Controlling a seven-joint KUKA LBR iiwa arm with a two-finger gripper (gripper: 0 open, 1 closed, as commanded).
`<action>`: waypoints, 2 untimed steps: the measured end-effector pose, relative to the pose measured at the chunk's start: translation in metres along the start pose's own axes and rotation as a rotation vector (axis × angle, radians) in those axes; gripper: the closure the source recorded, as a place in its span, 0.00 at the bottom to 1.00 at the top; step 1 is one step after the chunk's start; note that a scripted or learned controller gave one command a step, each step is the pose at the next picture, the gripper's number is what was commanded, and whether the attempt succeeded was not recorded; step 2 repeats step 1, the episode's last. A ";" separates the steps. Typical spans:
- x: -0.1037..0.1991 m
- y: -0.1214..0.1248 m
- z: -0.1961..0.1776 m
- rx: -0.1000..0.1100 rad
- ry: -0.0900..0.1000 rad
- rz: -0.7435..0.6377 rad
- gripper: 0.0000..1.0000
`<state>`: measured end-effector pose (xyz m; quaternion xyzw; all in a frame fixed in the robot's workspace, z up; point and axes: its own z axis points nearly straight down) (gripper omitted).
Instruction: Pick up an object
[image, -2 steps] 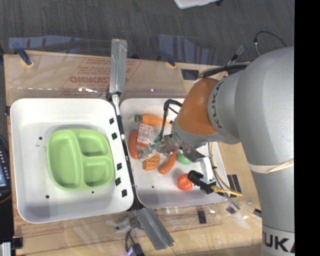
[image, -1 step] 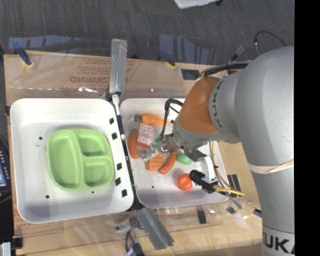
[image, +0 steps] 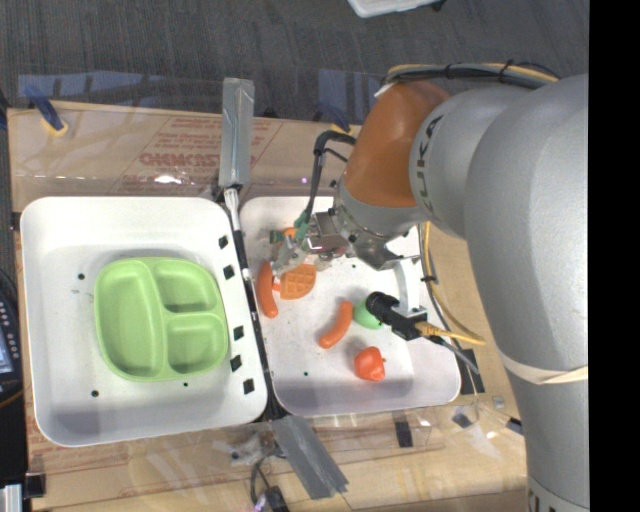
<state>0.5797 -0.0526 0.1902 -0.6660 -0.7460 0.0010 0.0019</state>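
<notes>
My gripper (image: 290, 252) hangs over the far left part of the right bin (image: 430, 385), just above an orange waffle-shaped piece (image: 298, 284). An orange sausage (image: 267, 291) lies left of that piece, against the bin's left wall. A second orange sausage (image: 336, 324) lies slantwise in the middle of the bin. Beside it sits a small green item (image: 365, 317), partly hidden by the robot. A red pepper-like item (image: 369, 363) rests near the front. From this view nothing can be seen held in the gripper.
The left bin (image: 50, 400) holds a green divided plate (image: 160, 318). The big grey arm with its orange band (image: 400, 140) covers the right bin's far right side. Grey tape strips (image: 236, 130) run along the seam between the bins.
</notes>
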 end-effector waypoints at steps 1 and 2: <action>-0.005 0.019 0.002 0.002 -0.001 -0.078 1.00; -0.005 0.019 0.002 0.002 -0.001 -0.078 1.00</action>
